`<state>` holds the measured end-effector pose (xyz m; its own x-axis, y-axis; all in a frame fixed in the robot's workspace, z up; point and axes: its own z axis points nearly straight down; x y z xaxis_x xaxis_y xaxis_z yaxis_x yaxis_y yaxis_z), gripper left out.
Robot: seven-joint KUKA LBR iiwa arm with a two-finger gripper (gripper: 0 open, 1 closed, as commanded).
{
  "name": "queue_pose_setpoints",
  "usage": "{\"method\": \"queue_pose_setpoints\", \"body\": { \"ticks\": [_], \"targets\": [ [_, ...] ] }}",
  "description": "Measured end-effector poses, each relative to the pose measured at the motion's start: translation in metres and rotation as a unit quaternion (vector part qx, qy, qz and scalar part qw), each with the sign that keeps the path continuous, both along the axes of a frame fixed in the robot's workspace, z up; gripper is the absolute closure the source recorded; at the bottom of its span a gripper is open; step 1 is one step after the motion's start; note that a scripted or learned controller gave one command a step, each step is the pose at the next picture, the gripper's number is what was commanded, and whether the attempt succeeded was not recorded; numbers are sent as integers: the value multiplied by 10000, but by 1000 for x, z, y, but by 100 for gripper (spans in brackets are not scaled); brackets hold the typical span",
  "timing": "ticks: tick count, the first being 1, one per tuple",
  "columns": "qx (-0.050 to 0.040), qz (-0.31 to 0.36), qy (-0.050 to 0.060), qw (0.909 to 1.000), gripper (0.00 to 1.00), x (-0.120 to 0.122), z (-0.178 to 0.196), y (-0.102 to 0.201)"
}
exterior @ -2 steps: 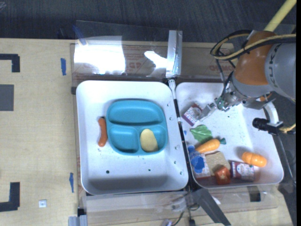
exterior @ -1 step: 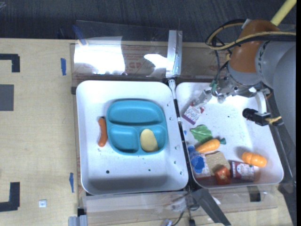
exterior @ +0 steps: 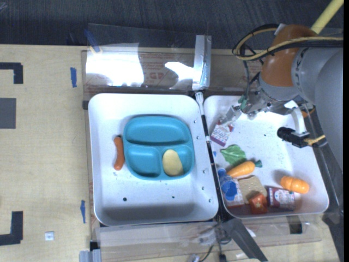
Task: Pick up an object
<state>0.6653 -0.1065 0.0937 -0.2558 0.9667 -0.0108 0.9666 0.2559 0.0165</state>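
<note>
My gripper [exterior: 235, 113] hangs over the back left part of the right bin [exterior: 316, 165], below the arm's orange band [exterior: 282, 64]. Just in front of it and to its left lies a small white and purple packet [exterior: 221, 134]. Further forward in that bin lie a green leafy piece [exterior: 233, 153], a carrot [exterior: 241, 168], a blue item [exterior: 229, 190], a brown bread-like block [exterior: 252, 185], a red item [exterior: 257, 202], a dark red labelled can [exterior: 281, 198] and an orange piece [exterior: 295, 184]. I see nothing held in the gripper.
The left bin [exterior: 101, 146] holds a blue divided tray [exterior: 155, 141] with a yellow oval fruit [exterior: 172, 162] in its front right compartment. An orange-red sausage [exterior: 118, 152] lies left of the tray. A black part [exterior: 292, 136] juts over the right bin's right side.
</note>
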Motion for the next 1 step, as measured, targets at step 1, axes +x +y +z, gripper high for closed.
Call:
{"method": "queue_pose_setpoints", "body": {
  "ticks": [1],
  "targets": [
    [0, 251, -4, 9997, 0, -2, 0, 4]
  ]
}}
